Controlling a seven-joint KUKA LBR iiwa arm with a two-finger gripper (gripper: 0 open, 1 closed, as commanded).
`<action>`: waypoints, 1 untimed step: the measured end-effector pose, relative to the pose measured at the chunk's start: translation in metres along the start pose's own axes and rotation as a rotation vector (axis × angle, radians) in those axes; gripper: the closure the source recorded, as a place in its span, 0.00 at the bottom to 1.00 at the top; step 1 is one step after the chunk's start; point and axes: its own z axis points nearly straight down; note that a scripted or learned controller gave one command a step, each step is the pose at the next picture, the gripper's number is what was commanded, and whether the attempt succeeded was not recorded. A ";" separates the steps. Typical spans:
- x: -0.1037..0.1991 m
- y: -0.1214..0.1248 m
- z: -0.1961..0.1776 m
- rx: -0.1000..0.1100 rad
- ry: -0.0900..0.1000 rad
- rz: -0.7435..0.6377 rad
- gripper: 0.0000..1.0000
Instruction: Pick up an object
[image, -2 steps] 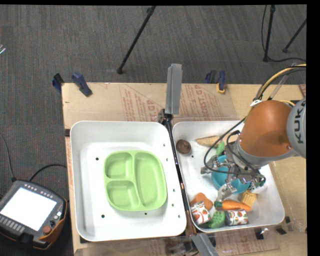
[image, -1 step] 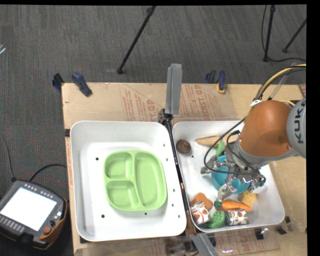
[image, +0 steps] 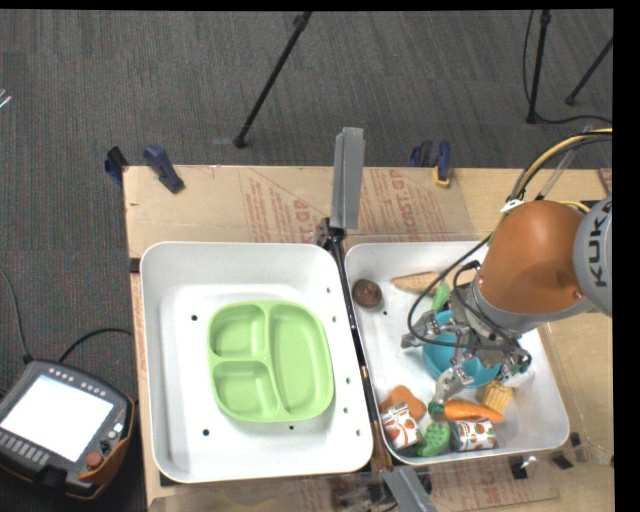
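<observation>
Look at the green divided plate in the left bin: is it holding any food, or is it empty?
Empty. The green divided plate lies flat in the left bin, and all three compartments show bare green. The toy foods sit in the right bin.

Green divided plate (image: 270, 362) in left white bin (image: 165, 290)

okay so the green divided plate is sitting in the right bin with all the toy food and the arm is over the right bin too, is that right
Not quite. The camera view shows the green divided plate lying in the left bin, by itself. The toy food is in the right bin, and the arm is over that bin.
</observation>
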 end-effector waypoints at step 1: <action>-0.001 0.006 -0.009 -0.010 0.002 -0.003 1.00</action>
